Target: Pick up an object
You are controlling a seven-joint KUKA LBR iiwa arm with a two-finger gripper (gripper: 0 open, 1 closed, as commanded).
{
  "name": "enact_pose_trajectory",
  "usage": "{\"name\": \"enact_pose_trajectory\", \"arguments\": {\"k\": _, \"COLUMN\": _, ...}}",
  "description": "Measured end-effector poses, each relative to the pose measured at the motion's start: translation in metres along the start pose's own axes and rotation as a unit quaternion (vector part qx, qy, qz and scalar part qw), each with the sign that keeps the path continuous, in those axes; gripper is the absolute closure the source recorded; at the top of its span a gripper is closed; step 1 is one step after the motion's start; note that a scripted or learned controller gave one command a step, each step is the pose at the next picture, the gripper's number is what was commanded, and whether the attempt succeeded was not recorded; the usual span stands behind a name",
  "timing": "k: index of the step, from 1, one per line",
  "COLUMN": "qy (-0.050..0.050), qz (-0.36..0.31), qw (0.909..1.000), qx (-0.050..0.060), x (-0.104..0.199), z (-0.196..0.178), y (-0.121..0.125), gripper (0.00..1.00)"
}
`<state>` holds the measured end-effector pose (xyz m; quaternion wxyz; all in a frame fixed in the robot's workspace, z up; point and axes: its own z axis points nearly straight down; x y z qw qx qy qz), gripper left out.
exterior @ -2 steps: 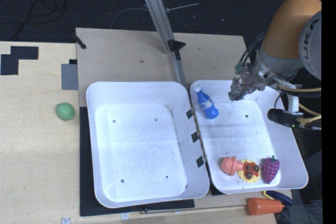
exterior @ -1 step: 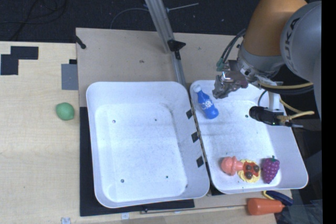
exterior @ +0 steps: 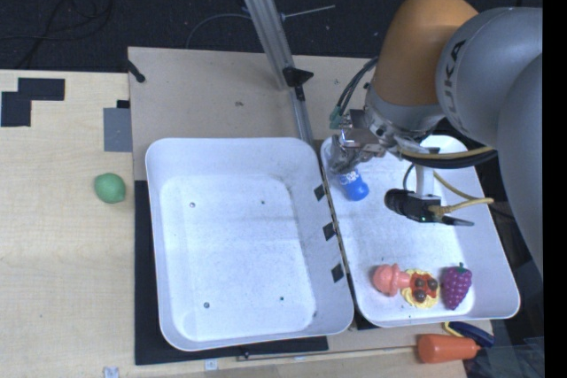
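Observation:
My gripper (exterior: pixel 344 151) hangs over the left edge of the right bin (exterior: pixel 496 301), close to the wall between the two bins. A clear plastic bottle with a blue cap (exterior: pixel 353 187) is tilted, cap down and to the right. Its clear body runs up between the gripper's fingers, which are shut on it. At the front of the right bin lie a pink toy (exterior: pixel 386 279), a yellow and red toy (exterior: pixel 422 289) and a purple bunch of grapes (exterior: pixel 455 285).
The left bin (exterior: pixel 168 181) stands beside the right one. A green ball (exterior: pixel 110 188) sits on the bench left of the bins. An orange carrot (exterior: pixel 443 348) lies outside the right bin's front edge. A metal rail (exterior: pixel 270 22) slants up behind the bins.

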<state>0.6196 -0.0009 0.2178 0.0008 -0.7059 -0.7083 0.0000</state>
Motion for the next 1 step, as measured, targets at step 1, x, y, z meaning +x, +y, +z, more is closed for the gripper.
{"name": "enact_pose_trajectory", "arguments": {"k": 1, "qy": 0.000, "qz": 0.000, "qw": 1.0000, "qx": -0.001, "x": 0.0573, "z": -0.0123, "y": -0.0063, "gripper": 1.00}}
